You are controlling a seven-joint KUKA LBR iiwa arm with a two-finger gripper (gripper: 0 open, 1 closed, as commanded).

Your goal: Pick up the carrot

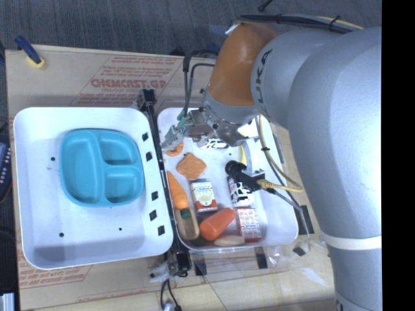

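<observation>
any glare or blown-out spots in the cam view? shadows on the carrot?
Camera view: bright glare on the right bin floor just under the wrist; the arm looks soft and looms large; the carrot lies evenly lit by the divider; the gripper sits in mild shadow.

Setting, as I read it from my station: a robotics lab bench. Evidence: a large grey industrial arm (324, 109) with orange band; two shallow white bins (26, 173) clipped side by side on a brown protective sheet (117, 76) printed with a trade name; loose cables (279, 186); toy food props (217, 222); grey carpet (130, 11) beyond the bench.
</observation>
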